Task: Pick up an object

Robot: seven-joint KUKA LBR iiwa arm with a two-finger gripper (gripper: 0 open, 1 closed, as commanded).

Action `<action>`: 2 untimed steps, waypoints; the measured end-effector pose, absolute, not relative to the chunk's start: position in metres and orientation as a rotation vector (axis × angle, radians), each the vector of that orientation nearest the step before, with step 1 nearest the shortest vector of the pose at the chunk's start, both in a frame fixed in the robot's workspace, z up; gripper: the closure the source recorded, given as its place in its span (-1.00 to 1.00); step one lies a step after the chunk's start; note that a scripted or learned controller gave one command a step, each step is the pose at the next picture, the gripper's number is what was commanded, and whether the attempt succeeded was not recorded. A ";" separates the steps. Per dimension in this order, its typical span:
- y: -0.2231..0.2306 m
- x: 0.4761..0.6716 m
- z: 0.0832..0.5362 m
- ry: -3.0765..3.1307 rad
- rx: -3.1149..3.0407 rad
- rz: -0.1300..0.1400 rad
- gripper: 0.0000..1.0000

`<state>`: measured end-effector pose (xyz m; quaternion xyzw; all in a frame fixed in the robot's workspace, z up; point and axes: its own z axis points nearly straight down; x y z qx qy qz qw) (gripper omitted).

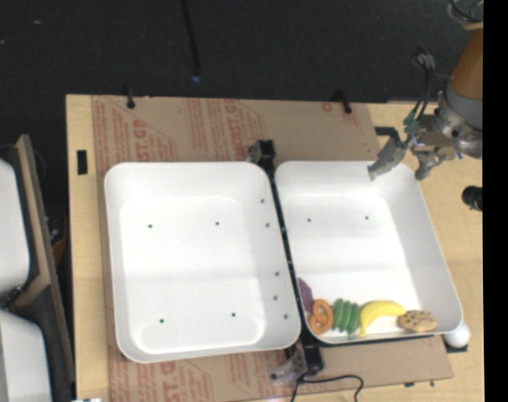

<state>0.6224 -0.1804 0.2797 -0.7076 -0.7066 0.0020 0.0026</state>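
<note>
White plastic of the right bin frames the scene: the hand, fingers apart and holding nothing, hovers over its far right corner. A yellow banana lies along the bin's near wall among a pretzel, green piece and cookie. A clean pick likely demands crossing the bin, then descending squarely astride one item.
</note>
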 end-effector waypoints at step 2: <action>-0.181 0.633 0.234 -2.219 -2.220 0.004 -1.00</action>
